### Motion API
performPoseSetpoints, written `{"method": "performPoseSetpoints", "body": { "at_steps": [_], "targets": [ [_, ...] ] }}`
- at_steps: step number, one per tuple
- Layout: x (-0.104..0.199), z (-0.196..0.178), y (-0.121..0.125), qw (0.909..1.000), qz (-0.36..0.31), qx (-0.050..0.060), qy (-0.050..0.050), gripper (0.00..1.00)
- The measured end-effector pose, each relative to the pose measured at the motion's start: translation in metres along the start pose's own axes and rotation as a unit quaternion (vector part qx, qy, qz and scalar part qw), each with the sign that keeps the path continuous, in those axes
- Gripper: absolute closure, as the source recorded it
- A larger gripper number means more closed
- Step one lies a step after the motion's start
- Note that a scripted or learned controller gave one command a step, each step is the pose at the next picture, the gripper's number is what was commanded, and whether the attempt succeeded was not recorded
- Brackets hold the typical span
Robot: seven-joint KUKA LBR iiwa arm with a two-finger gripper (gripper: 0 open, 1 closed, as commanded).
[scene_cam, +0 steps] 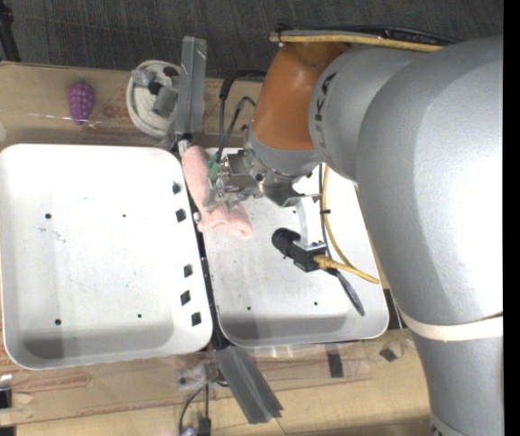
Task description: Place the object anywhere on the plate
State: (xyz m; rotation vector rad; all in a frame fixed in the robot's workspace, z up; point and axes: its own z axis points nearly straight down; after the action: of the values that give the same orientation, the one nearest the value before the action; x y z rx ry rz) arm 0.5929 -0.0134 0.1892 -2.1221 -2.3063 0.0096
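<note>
The grey arm [423, 153] looms closest, its pincer [226, 186] low over the right bin [278, 321] at its ten o'clock corner. Whether it grips I cannot tell. The pink object [225, 221] lies just below; grasping seems in hand, then finding a plate.

Count: two white bins, left [87, 252] at 9 o'clock, right [278, 321] near centre. Two pink objects, one [194, 164] at the divider, one [226, 222] just below it. One purple object [81, 101] at 10 o'clock. One white cord coil [153, 98] at 11 o'clock.
</note>
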Motion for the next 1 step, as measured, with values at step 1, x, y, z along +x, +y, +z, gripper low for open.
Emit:
{"method": "performPoseSetpoints", "body": {
  "at_steps": [1],
  "targets": [
    [0.001,-0.0414,-0.0001,1.0,-0.004,-0.003,0.0,1.0]
  ]
}}
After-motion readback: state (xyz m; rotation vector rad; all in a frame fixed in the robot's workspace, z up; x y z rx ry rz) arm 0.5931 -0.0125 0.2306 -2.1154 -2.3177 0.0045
